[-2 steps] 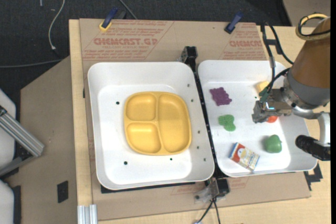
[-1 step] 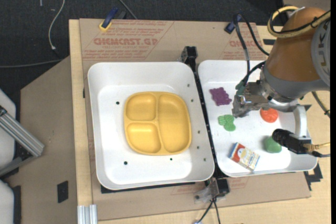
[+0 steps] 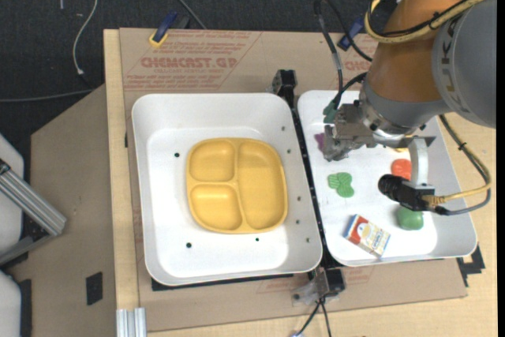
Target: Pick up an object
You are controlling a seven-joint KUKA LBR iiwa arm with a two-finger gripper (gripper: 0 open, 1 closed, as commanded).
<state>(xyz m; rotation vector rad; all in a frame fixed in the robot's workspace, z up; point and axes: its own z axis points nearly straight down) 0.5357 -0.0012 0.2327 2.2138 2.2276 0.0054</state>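
Overhead, the arm (image 3: 430, 43) reaches in from 3 o'clock and bends down over the right bin (image 3: 458, 241), its gripper (image 3: 341, 140) low at that bin's 10 o'clock corner; whether it is apart or together I cannot tell. Two bins sit on the desk (image 3: 197, 63). One yellow tray (image 3: 237, 185) lies in the left bin (image 3: 158, 162). The right bin holds one purple piece (image 3: 321, 140) touching the gripper at its 9 o'clock, one green leaf (image 3: 341, 184) near at 6, one carton (image 3: 367, 235), one green ball (image 3: 409, 219) and one orange piece (image 3: 401, 168).
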